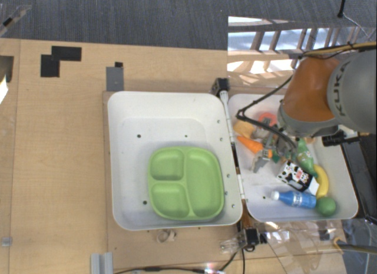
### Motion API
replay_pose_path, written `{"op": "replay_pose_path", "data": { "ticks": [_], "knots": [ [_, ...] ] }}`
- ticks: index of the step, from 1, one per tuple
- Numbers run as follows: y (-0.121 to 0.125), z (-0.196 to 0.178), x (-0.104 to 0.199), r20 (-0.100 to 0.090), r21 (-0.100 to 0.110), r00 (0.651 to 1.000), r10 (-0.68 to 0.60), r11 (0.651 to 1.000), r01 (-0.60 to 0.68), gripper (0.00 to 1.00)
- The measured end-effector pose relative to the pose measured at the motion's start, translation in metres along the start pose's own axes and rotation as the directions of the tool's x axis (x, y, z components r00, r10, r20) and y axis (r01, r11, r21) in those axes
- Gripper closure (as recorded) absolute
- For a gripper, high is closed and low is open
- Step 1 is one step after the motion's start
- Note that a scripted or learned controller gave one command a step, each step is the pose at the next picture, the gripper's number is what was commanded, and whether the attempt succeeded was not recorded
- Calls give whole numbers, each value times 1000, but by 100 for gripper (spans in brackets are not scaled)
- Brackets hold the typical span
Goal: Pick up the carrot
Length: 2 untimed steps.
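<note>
Camera view: carrot (pixel 250 144) lies in right bin (pixel 347 199), near its left wall, just beside the hand (pixel 263 159). Can't tell the hand's state, too small & cluttered. Left bin (pixel 126 114) holds green divided plate (pixel 186 182). Blue bottle (pixel 296 198), banana (pixel 321 180) at right bin's front.

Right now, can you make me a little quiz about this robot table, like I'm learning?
1. True or false: the green divided plate lies in the left bin.
2. Which thing lies nearest the right bin's front edge? A) blue bottle B) carrot C) banana
3. Fill in: the end effector hangs beside the ____, the orange thing near the wall between the bins.

Key: 1 true; 2 A; 3 carrot
</note>
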<state>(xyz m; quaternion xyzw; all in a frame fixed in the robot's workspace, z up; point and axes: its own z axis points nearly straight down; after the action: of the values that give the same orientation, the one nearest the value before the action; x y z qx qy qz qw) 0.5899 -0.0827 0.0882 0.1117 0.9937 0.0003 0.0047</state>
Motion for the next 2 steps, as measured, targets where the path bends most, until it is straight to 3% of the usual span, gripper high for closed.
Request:
{"op": "replay_pose_path", "data": {
  "ticks": [1,2],
  "knots": [
    [0,0,-5,0,1,970,243,970,-243,0],
    [-6,1,3,-1,2,873,488,873,-488,0]
  ]
}}
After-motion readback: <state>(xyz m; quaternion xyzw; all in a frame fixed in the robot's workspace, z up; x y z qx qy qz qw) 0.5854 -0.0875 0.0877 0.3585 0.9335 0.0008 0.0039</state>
